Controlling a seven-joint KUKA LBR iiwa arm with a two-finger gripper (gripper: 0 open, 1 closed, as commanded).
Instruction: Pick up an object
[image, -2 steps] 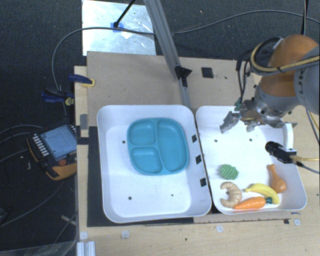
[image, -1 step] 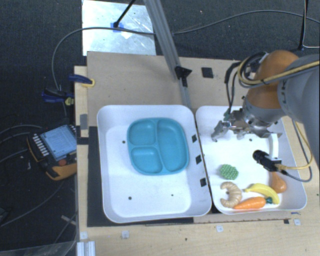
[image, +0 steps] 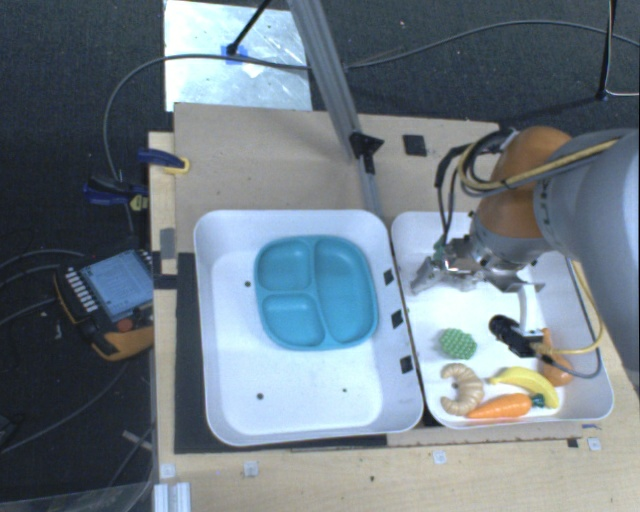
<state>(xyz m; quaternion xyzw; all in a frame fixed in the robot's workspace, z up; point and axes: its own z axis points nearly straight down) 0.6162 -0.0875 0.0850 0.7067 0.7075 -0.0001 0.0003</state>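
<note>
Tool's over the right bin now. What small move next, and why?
Probably ease the tool toward the camera and down over the green ball. It hangs above bare bin floor, nothing between its fingers, and the ball is the nearest object, set apart from the croissant.

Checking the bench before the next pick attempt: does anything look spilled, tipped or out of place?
Nothing stands out. The blue divided plate lies flat in the left white bin. The green bumpy ball, tan croissant, orange carrot and yellow banana sit clustered in the right white bin's near corner.
</note>
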